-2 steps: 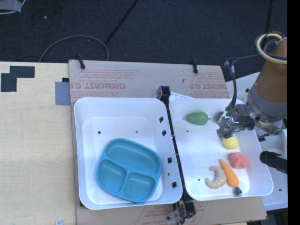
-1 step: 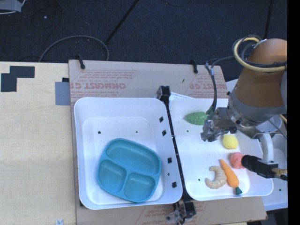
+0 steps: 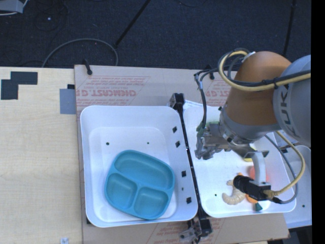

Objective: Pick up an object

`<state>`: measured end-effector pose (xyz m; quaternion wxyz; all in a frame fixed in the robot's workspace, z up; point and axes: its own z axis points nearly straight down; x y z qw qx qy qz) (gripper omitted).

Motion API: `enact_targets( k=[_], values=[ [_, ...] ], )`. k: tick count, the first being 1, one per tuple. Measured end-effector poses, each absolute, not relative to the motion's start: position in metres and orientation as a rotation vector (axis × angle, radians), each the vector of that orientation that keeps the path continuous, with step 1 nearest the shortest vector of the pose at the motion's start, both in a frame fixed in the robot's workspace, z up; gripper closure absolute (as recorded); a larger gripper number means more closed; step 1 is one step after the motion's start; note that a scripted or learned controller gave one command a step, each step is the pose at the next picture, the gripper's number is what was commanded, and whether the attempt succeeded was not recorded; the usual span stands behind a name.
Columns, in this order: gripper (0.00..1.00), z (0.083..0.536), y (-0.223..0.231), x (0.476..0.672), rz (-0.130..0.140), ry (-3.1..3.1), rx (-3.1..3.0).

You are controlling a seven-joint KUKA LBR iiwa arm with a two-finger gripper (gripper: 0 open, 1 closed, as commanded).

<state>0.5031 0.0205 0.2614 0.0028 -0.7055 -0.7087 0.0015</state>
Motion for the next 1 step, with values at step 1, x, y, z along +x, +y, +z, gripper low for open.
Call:
enact_targets(
  k=[1],
  values=[
    [1.00, 0.2522, 0.0691, 0.5115, 0.004, -2.224, -2.213]
  ],
)
